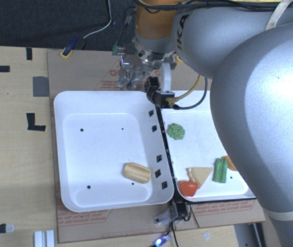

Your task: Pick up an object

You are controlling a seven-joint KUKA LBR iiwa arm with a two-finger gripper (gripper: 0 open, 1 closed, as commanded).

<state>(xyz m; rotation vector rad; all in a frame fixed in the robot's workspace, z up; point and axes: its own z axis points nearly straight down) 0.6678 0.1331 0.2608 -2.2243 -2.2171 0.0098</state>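
My gripper (132, 77) hangs over the back rim of the left bin (64, 138), under the orange wrist band, and I see nothing in it. A tan bread roll (137, 172) lies near the front right of the left bin, well in front of the gripper. In the right bin (197, 133) a green broccoli floret (175, 131) sits close to the divider. A pale yellow wedge (200, 175), a red tomato-like piece (188, 188), a green stick-shaped piece (220, 170) and an orange piece (230, 162) cluster at its front.
The grey arm (254, 86) covers the right side of the right bin. A black cable (159, 133) with clips runs along the divider between the bins. Both bins rest on cardboard (84, 66) on the wooden bench.
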